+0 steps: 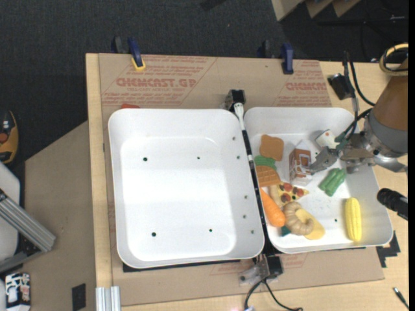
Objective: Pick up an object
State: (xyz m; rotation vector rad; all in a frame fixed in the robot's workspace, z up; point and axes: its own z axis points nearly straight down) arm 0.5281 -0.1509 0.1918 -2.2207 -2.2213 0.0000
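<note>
- The right bin, at centre right of the frame, holds all the toy food; the left bin offers the arm nothing to take.
- The gripper hangs low over the right bin's upper middle; whether its claw is apart or together I cannot tell.
- The brown block lies just left of it, the green piece just below; a descent between them could nudge both and grasp neither.
- The green piece's long axis runs lower left to upper right.

One fixed camera above the bench, angled down, both bins in frame
</note>
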